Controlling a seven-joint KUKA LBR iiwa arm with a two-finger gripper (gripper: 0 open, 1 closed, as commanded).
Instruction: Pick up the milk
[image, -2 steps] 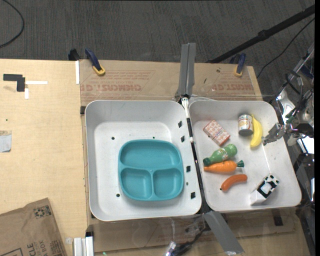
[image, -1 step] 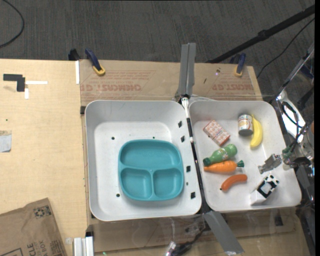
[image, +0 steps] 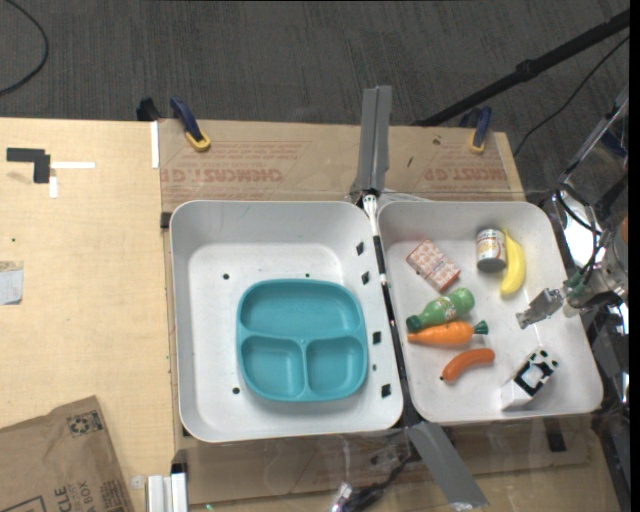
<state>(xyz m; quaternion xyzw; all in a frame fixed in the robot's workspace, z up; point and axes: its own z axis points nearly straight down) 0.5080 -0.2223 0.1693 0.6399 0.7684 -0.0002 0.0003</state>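
black-and-white, the milk (image: 535, 373) lies in the near right corner of the right bin (image: 560, 225), tilted on a diagonal. my tool (image: 543, 306) hovers at that bin's right rim, just beyond the carton, so the carton lies straight toward the near edge from it. whether my tool is open or closed, i cannot tell.
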